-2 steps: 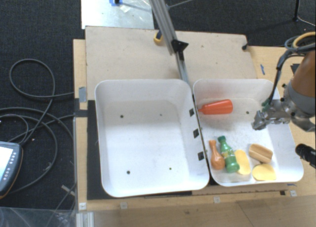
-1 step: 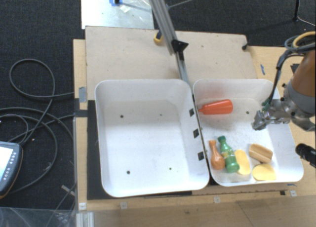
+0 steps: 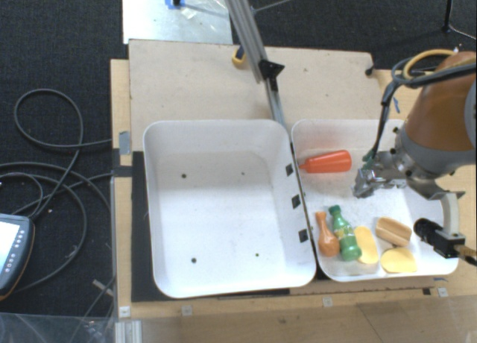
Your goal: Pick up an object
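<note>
Orange plastic carrot-like cylinder [image 3: 326,162] lying flat, green bottle [image 3: 343,233], orange peg [image 3: 326,234], yellow pieces [image 3: 399,260], tan bread-shaped block [image 3: 393,230], clustered at right bin's near end

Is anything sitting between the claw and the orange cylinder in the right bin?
Nothing visible does. The claw hangs over the right bin, and the orange cylinder lies to its upper left with bare white floor between them. The green bottle and other items lie nearer the front edge.
</note>
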Tool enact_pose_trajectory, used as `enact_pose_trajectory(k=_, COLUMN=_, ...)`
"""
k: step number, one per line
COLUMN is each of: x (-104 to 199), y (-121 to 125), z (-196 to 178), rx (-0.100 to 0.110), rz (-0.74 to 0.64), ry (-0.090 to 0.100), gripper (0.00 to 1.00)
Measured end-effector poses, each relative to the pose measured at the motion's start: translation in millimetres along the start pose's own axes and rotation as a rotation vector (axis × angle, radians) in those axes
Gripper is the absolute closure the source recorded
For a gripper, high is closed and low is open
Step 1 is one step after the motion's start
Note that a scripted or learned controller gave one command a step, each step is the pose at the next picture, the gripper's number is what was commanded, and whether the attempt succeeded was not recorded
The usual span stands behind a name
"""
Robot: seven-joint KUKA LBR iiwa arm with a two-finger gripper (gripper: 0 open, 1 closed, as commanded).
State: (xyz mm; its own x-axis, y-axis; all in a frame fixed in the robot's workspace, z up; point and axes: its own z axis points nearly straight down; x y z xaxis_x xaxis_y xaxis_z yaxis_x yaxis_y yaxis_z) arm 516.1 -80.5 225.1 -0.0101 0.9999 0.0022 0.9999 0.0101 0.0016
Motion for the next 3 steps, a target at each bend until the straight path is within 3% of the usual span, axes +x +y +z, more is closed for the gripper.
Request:
enact_pose_trajectory(k=1, x=49.7, y=-3.8, z=7.8, rx=0.000, rz=0.000, ry=0.000, gripper=1.00)
enact_pose_trajectory(k=3, x=151.2, y=-12.4, z=-15.5, rx=-0.001, rz=-0.001, ry=0.000, gripper=1.00)
